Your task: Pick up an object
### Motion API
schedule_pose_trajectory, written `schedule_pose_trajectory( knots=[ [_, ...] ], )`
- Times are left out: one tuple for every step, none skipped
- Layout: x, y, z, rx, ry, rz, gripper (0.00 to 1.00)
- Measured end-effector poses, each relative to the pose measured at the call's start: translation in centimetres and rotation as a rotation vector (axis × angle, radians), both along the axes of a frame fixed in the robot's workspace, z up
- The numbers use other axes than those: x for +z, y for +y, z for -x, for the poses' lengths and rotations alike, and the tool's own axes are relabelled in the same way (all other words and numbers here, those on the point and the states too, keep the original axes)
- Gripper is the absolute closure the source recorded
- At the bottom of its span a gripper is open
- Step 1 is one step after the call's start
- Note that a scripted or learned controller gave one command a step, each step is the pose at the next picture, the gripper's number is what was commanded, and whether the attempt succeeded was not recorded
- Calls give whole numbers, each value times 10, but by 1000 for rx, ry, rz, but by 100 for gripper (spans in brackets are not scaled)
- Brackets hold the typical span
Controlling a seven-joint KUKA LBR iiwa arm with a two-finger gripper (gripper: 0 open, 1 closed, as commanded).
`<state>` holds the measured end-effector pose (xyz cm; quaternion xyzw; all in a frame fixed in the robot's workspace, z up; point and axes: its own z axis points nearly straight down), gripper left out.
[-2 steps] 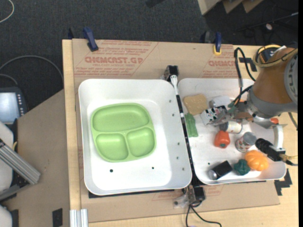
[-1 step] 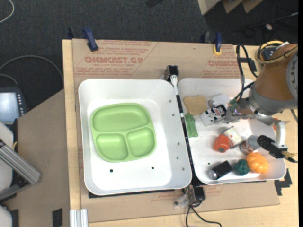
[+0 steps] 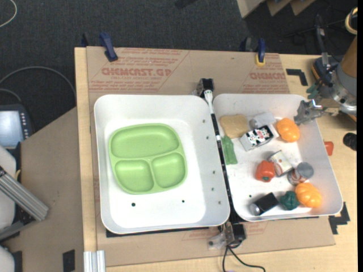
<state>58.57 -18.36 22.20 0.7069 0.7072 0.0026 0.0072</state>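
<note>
Two shallow white bins are seen side by side on a brown board. The left bin point(image 3: 113, 208) carries a pale green divided tray point(image 3: 148, 157) with one long compartment at the back and two smaller ones in front. The right bin point(image 3: 334, 192) holds a scatter of small objects. Near its back wall an orange pepper-shaped toy point(image 3: 288, 130) is found, rounded and glossy, and just to its left a grey and white packet with red and black print point(image 3: 258, 135) is lying tilted. A tan, flat, bread-like piece point(image 3: 234, 124) is placed at the back left corner, with a narrow green strip point(image 3: 229, 150) just in front of it along the left wall. In the middle a red-orange rounded toy point(image 3: 265, 171) is seen touching a small white block point(image 3: 281, 163), and beside that a grey round piece point(image 3: 303, 170). At the front a black cylinder with a silvery end point(image 3: 264, 203), a dark green lump point(image 3: 289, 200) and an orange pumpkin-like toy point(image 3: 309, 194) are lined up close together. The gripper point(image 3: 309, 110) is located over the bin's back right corner, near the orange pepper-shaped toy but apart from it; nothing is seen held by it, and how far it is parted cannot be told.
</note>
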Motion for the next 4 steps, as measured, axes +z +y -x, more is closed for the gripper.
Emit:
schedule_pose_trajectory(
  knots=[
    [9,24,38,0,17,-8,100],
    [25,47,71,1,16,-9,100],
    [6,85,68,4,17,-9,100],
    [7,83,68,0,15,-7,0]
  ],
)
